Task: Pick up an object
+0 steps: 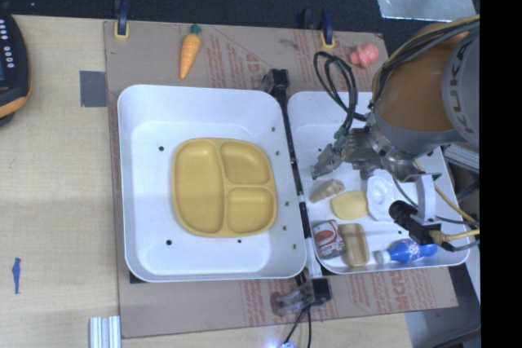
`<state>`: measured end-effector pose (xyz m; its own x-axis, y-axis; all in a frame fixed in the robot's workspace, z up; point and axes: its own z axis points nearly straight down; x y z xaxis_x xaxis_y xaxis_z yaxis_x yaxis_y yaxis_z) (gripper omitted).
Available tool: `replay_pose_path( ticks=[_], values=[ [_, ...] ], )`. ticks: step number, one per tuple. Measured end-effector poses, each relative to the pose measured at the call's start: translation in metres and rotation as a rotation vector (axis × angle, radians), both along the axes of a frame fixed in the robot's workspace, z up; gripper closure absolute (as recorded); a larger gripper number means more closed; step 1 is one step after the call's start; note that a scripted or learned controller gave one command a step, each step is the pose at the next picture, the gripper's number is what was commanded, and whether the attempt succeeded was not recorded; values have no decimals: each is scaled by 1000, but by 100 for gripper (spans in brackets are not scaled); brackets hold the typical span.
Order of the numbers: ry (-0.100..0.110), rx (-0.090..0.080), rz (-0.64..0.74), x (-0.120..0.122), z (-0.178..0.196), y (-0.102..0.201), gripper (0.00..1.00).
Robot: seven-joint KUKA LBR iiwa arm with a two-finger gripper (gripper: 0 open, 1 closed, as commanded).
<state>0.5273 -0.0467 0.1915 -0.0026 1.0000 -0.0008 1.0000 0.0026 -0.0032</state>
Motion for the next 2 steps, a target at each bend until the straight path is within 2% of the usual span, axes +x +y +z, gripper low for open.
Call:
replay_pose_path(
  ticks=[1,2],
  values=[
    [5,-1,-8,19,-95,-122,0],
    [-12,-1,6,104,-38,-98,0]
  ],
)
